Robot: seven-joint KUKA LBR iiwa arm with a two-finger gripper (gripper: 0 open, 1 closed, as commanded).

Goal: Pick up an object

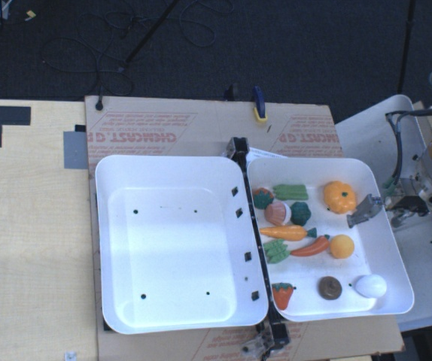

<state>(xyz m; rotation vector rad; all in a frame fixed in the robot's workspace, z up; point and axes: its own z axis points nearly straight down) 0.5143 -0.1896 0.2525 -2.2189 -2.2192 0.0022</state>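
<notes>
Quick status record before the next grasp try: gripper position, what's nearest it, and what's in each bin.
gripper: at the right bin's right rim, nothing visibly held
nearest item: orange toy pumpkin
right bin contents: toy carrot, red chili pepper, white egg, brown round disc, orange ball, other toy vegetables
left bin: bare white floor

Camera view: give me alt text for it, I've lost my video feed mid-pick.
The robot's grey gripper hangs over the right edge of the right-hand shallow white bin, which holds toy foods: an orange pumpkin, a long orange carrot, a red chili pepper, a white egg and others. The left-hand white bin sits beside it.
</notes>
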